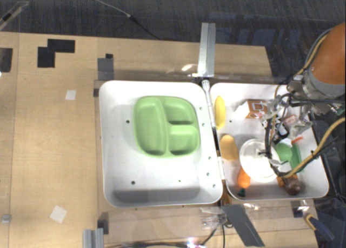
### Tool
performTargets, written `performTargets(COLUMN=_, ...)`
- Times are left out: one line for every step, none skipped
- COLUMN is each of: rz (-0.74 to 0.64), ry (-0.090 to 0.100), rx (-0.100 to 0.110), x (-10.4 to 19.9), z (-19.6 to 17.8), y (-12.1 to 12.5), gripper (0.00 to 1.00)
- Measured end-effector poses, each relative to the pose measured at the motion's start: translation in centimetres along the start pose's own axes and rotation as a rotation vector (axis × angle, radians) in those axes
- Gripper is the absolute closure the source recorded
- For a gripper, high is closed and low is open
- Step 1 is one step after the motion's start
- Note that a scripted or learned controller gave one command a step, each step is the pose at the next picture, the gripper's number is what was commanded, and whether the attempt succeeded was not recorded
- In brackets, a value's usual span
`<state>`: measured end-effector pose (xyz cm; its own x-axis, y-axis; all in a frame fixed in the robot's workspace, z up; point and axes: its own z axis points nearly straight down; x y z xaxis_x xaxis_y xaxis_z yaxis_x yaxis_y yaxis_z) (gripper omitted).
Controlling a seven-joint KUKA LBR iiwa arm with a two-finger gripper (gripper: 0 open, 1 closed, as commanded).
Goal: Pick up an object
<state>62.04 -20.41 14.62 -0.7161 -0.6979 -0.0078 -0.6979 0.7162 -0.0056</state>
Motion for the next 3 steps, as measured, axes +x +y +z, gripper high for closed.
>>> performTargets(rz=0.087, ry=-0.009, rx=0.017, x=-5.9, z=5.0, y=2.2, gripper=0.0)
performTargets(rz=0.164, ry=-0.009, rx=0.014, x=-6.0, z=5.3, y=6.2, gripper=0.0)
performTargets(rz=0.185, ry=-0.009, rx=0.013, x=-5.8, z=5.3, y=6.2, gripper=0.0)
